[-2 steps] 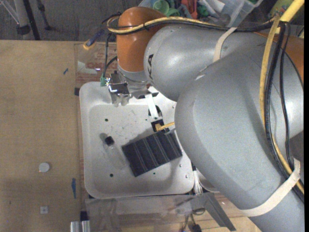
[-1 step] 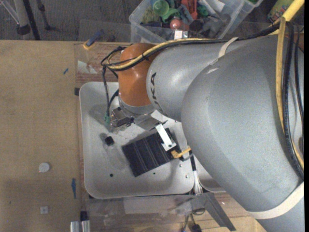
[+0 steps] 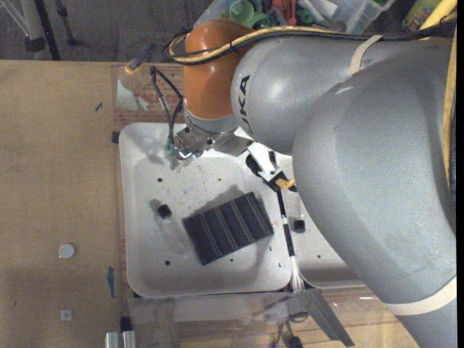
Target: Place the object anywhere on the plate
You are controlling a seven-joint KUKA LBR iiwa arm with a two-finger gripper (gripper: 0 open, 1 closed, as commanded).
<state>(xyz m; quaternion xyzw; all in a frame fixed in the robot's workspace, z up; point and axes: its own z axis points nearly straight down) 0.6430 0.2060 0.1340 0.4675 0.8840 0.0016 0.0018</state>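
While the grey arm (image 3: 341, 122) covers the right bin (image 3: 319, 267), the left bin (image 3: 138, 267) on the table (image 3: 51, 158) holds a dark ribbed plate (image 3: 228, 227). Left of the plate lies a small black object (image 3: 164, 211), below the end effector (image 3: 177, 151), apart from it. Finger state: cannot tell.
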